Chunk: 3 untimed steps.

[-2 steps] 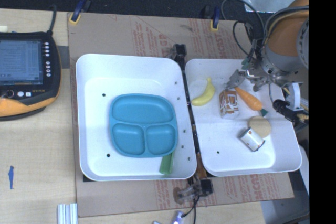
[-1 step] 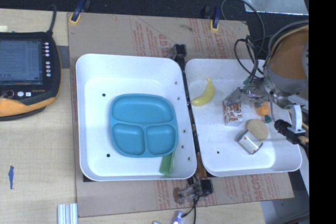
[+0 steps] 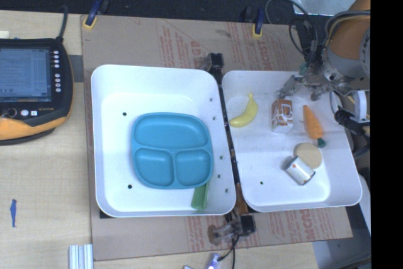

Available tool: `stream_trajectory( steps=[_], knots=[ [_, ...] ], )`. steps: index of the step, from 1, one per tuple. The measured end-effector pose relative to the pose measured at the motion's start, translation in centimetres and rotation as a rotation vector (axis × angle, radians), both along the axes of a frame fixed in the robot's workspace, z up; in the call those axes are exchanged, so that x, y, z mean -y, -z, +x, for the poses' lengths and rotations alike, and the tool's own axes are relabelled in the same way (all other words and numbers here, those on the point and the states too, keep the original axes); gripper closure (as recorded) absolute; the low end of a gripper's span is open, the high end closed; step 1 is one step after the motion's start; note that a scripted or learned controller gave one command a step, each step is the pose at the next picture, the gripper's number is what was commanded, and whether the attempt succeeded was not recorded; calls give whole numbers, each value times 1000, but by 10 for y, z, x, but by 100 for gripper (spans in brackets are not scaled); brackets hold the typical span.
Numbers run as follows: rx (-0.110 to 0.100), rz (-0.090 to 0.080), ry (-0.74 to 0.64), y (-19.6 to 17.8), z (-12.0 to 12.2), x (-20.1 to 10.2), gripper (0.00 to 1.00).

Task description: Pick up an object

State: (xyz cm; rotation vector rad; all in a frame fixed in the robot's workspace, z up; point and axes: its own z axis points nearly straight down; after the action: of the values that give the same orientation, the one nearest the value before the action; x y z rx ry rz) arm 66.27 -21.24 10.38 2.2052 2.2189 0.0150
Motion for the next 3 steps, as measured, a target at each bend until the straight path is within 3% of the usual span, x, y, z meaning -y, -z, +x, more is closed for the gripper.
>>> stream_trajectory(
  steps=[1, 2, 3],
  knots=[
    [0, 3, 0, 0, -9, -5, 0],
    [10, -4, 2, 0, -75, -4, 0],
    [12, -9, 4, 0, -94, -70, 0]
  ],
)
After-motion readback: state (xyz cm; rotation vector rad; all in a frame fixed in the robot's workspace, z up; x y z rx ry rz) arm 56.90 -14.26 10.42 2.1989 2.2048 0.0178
